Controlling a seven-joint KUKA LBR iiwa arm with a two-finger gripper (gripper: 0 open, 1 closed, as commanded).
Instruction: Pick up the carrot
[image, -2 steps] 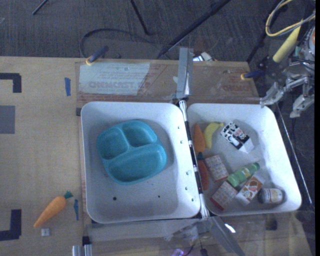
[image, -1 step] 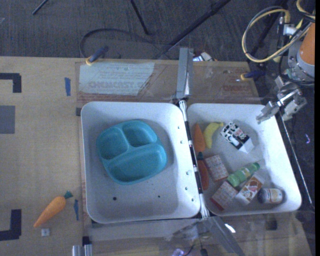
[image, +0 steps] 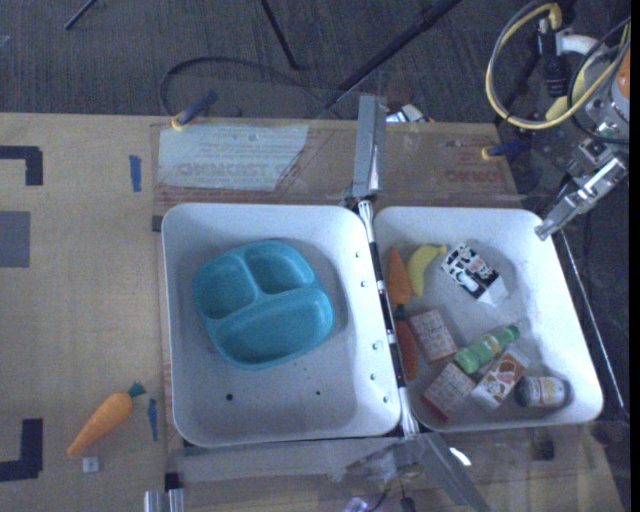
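**Toy carrot lies in the right bin**

The left bin (image: 180, 330) holds a blue tray (image: 263, 302). Over the right bin (image: 560, 320) corner hangs the gripper (image: 560, 215), grip state unclear. The carrot (image: 398, 275) lies against the dividing wall; probably light, rigid, smooth; grasp mid-body.

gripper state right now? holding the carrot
gripper: cannot be told whether open or closed; it sits above the right bin's far right corner, holding nothing visible.
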